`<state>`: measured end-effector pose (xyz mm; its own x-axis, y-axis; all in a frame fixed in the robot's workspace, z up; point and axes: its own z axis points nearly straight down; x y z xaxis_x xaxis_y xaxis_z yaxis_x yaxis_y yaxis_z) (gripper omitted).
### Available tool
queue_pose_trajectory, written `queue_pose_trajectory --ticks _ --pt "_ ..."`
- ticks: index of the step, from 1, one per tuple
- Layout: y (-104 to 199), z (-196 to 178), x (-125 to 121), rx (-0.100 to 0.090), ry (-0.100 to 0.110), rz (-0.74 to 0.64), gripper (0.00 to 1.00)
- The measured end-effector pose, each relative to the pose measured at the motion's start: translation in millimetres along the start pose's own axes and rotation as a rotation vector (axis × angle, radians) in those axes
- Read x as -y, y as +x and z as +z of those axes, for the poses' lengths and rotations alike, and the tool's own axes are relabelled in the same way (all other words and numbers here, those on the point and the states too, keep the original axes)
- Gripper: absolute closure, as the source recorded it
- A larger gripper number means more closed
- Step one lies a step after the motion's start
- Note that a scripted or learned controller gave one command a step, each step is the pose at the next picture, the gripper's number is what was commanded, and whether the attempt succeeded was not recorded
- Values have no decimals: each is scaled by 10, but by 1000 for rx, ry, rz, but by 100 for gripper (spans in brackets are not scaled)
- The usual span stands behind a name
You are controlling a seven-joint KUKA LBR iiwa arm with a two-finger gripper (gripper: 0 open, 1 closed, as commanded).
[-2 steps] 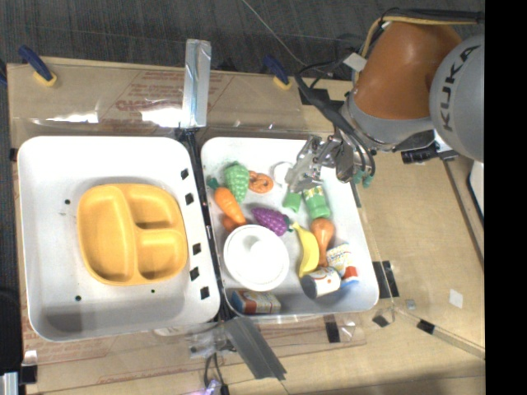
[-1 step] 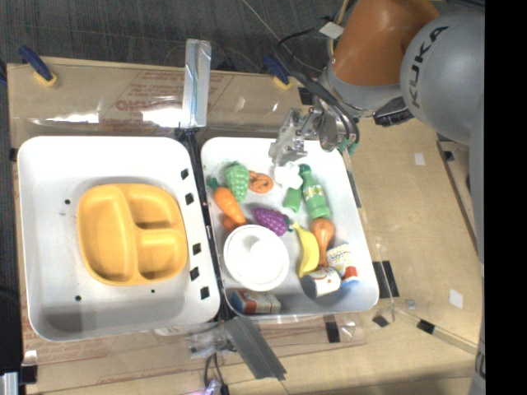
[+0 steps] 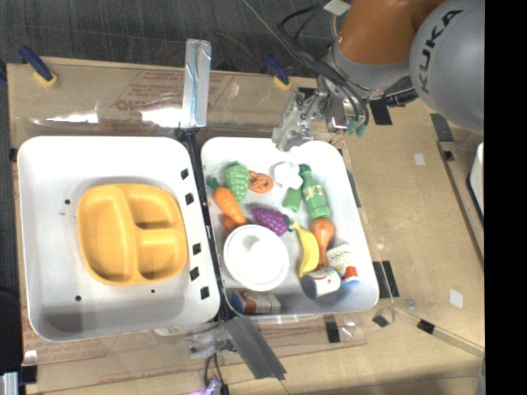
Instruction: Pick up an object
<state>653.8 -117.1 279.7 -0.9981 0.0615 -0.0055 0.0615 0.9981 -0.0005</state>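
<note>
At the near edge of the right bin (image 3: 362, 245) lie a small can (image 3: 323, 283) with a red end and a flat packet (image 3: 257, 304) against the front wall, with a small carton (image 3: 341, 258) just beside the can. Behind them a white bowl (image 3: 257, 256) sits upright, and a banana (image 3: 308, 251) curves along its right side, touching an orange-red piece of toy food (image 3: 323, 230). Farther in, a purple bunch of grapes (image 3: 270, 219) rests just behind the bowl, a carrot (image 3: 230, 206) lies at a slant near the bin's left wall, and a green bottle (image 3: 314, 194) lies lengthwise toward the right wall. Near the far wall are a green ear of corn (image 3: 237, 179), a small orange pretzel-shaped piece (image 3: 261, 183) and a white cup (image 3: 285, 174). The left bin (image 3: 49, 188) holds a yellow divided tray (image 3: 132, 231), lying flat in its middle. Beyond the far rim of the right bin, the hand (image 3: 290, 130) hangs over the tabletop (image 3: 428, 245), above the bin's back edge and apart from all the objects; whether its fingers are spread or pressed together cannot be told, and nothing is seen between them. The grey arm (image 3: 449, 31) with its orange band reaches in from the far right.
</note>
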Motion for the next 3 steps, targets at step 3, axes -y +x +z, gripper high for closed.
queue_pose_trajectory --ticks 3 --pt "-31 -338 -2 12 2 -4 100"
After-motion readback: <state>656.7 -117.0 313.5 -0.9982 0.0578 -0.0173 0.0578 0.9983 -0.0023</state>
